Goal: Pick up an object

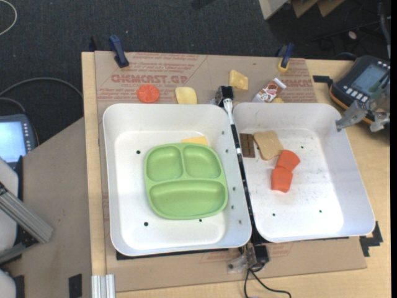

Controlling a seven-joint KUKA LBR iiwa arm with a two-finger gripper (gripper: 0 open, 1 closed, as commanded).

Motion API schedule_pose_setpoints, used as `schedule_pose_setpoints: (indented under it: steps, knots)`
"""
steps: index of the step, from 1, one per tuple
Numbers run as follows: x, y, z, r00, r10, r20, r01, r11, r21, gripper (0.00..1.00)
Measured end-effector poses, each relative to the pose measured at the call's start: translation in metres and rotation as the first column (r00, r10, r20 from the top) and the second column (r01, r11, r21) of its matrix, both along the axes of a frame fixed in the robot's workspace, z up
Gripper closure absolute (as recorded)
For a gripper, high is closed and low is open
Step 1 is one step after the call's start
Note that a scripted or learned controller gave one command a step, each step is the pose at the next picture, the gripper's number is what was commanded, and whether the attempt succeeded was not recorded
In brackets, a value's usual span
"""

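While two orange blocks (pixel 283 170) lie in the right bin (pixel 347 185), the gripper (pixel 355 113) perhaps hovers; its state is unclear

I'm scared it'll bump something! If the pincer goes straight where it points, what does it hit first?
The pincer points left, so probably the shallow white right bin, at its rim; depth is unclear.

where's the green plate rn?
The green plate lies flat in the left bin, near its middle, with a pale yellow piece touching its far edge.
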State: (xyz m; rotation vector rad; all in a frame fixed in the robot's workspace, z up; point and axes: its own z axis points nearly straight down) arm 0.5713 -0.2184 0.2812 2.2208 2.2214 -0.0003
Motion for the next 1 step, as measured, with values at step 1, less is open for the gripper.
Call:
schedule_pose_setpoints:
  steps: [1]
  knots:
    - [-0.0483, 0.0945, -0.1150, 1.000, 0.007, -0.016, -0.006, 1.000, 0.009, 0.00]
